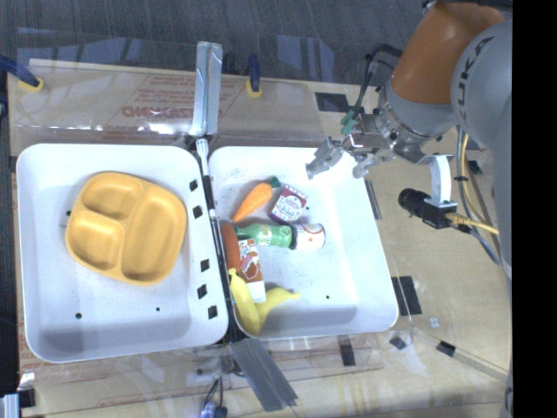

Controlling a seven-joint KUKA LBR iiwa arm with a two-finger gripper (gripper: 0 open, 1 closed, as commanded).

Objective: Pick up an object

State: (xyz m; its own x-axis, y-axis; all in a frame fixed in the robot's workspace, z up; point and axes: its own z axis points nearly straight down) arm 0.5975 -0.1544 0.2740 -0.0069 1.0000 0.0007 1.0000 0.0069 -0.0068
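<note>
**Op A:** I've got the gripper over the upper right corner of the right bin. The fingers are spread apart with nothing between them; one points down-left over the bin's back rim, the other sits just to its right.

**Op B:** Touching anything?

**Op A:** Not that I can see. They hang above bare white floor, well apart from the objects. Behind them I see the grey wrist and the orange band of the arm, coming in from the right.

**Op B:** What's nearest for a pick?

**Op A:** A small maroon packet, down-left of the fingers, tilted. Just beside it to the left lies a carrot, slanted, its green top up by the packet. Below those a green bottle lies on its side, white cap end pointing right.

**Op B:** And the rest?

**Op A:** A brown-red carton lies along the bin's left wall, touching the bottle's left end. Under its lower end a banana curls into the lower left corner. All of it crowds the left half of that bin.

**Op B:** The other bin?

**Op A:** The left bin holds a yellow divided plate, resting flat, a bit above centre. Both bins sit side by side on the table.
</note>
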